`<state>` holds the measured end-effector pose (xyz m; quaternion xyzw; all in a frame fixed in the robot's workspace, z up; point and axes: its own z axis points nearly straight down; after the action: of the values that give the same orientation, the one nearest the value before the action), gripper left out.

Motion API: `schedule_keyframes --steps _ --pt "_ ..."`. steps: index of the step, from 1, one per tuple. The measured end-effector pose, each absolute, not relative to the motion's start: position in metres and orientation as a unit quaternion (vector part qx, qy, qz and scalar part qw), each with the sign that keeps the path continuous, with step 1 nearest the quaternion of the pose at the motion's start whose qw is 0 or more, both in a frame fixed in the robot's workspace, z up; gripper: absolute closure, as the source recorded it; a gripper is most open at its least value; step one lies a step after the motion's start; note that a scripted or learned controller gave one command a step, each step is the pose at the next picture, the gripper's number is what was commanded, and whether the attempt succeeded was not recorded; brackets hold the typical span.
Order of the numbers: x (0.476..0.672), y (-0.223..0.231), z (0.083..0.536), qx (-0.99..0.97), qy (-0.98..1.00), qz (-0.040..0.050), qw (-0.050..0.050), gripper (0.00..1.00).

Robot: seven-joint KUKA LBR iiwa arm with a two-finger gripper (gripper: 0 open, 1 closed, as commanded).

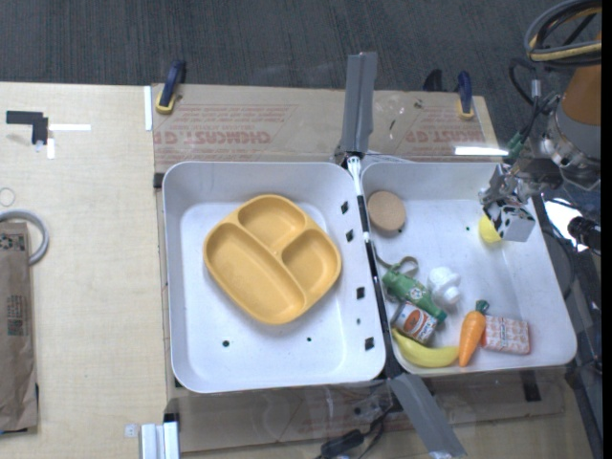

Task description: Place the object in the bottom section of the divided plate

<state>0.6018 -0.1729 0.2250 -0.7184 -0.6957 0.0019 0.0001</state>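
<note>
The gripper (510, 210) hangs over the right bin, touching a small yellow object (490, 231); its finger state is unclear. The divided plate (273, 258) lies well to its left, in the other bin.

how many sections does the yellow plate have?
3. The divided plate sits in the left bin: two smaller sections along its upper-right side, one at top and one at right, and one long section along the lower-left.
</note>
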Motion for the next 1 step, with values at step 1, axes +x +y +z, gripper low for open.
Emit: schedule_keyframes --steps 1 --pt "0.6179 -0.1019 0.2849 -0.729 -0.684 0.0011 0.000 1.00"
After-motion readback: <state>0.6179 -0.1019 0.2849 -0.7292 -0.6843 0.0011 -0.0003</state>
